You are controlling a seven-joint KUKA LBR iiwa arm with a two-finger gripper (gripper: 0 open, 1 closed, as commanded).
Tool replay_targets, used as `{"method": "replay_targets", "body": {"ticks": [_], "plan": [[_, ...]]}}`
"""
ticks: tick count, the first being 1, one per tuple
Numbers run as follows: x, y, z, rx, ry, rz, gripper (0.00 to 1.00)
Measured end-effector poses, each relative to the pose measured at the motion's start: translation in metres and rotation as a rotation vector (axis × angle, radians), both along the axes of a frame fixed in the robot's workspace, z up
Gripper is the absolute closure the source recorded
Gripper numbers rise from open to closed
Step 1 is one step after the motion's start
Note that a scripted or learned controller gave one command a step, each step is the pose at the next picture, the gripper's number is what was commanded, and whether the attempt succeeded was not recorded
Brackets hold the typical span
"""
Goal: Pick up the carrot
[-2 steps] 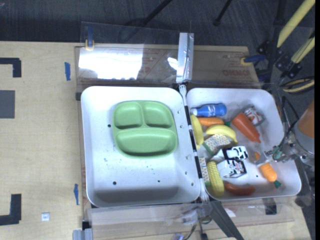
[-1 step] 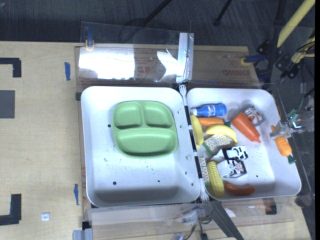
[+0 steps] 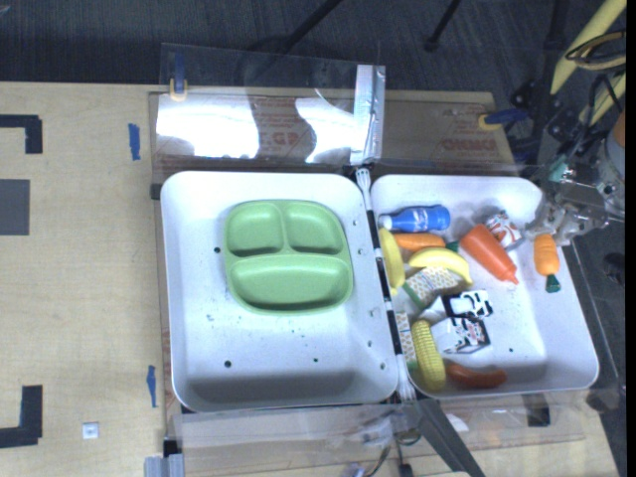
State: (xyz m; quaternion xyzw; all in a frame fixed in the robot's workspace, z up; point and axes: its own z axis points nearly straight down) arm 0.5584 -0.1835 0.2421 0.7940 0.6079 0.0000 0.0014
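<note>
A small orange carrot point(image 3: 546, 254) with a green end pointing down hangs over the right side of the right bin point(image 3: 566, 338). Its upper end sits between the fingertips of my gripper point(image 3: 553, 231), which is shut on it and comes in from the right edge. A larger orange carrot-like vegetable point(image 3: 489, 251) lies in the same bin to the left of the gripper, apart from it.
The right bin also holds a blue bottle point(image 3: 416, 218), a banana point(image 3: 437, 261), a corn cob point(image 3: 427, 351), a red sausage point(image 3: 475, 374) and a black-and-white packet point(image 3: 465, 318). A green divided plate point(image 3: 288, 254) lies in the left bin point(image 3: 199, 346).
</note>
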Motion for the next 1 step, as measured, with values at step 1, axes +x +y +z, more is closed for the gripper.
{"method": "replay_targets", "body": {"ticks": [1], "plan": [[0.0558,0.0839,-0.0212,0.001,0.001,-0.055,1.0]]}}
